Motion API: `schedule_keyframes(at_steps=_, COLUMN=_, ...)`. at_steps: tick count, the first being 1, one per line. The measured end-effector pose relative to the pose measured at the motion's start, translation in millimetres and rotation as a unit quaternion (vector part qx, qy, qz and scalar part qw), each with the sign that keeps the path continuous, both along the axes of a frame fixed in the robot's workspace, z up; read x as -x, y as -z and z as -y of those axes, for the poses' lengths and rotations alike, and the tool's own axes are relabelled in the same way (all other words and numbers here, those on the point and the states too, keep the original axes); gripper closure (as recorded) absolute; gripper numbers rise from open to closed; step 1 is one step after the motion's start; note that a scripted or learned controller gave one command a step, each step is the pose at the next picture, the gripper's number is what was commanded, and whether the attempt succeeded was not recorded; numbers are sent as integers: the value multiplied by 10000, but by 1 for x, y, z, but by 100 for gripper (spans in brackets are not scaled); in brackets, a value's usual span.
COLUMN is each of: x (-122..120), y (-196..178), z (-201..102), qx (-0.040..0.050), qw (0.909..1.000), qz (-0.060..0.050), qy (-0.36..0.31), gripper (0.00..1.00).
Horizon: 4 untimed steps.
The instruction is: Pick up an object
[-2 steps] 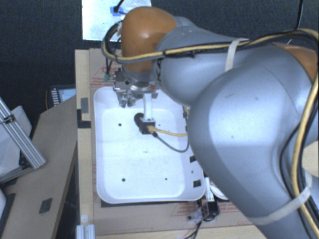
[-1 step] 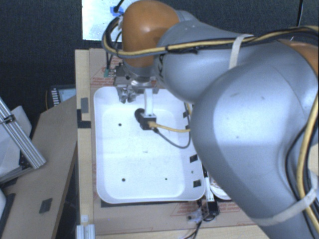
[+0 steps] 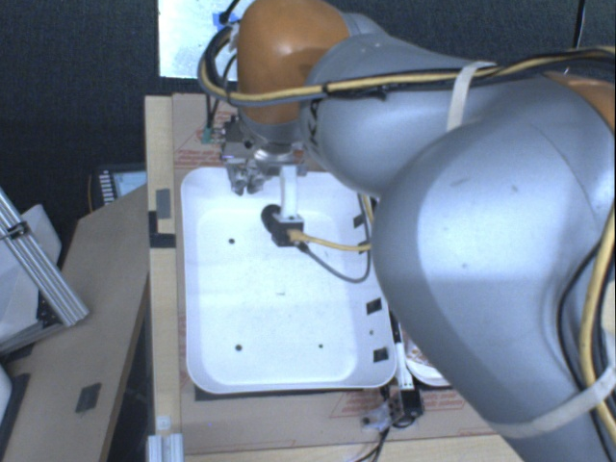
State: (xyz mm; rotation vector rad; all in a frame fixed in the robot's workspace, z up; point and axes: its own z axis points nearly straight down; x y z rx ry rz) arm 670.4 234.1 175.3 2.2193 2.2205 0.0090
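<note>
Currently the tool [image 3: 248, 183] hangs low over the far edge of the left bin [image 3: 217, 354], nothing visibly between its fingers; whether they are open I cannot tell. No object for picking is identifiable, so the step looks like searching; next comes locating a target.

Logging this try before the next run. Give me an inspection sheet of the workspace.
Surface: white bin on a bench; its floor shows small dark spots.
Job's things: nothing seen in the visible bin floor; the arm hides the right side.
Clutter: nothing seen.
Hand: hand hangs over the bin's far left corner; finger state unclear.
Cables: yellow cable and grey cable run from the black plug on the wrist; more cable along the arm.
Surroundings: dark backdrop, white sheet behind, metal rail at left.
</note>
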Motion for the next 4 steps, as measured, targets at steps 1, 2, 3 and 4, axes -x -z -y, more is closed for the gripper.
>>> schedule_keyframes(at_steps=1, x=-1, y=-11, z=0, qx=-7, qw=10000, qz=10, qy=4, gripper=100)
schedule_keyframes(at_steps=2, x=0, y=-132, z=31, qx=-4, qw=10000, qz=42, qy=8, gripper=100)
schedule_keyframes(at_steps=3, x=2, y=-123, z=30, qx=10, qw=10000, qz=-16, qy=-2, gripper=0)
schedule_keyframes(at_steps=4, x=1, y=-134, z=29, qx=3, qw=10000, qz=-3, qy=-9, gripper=100)
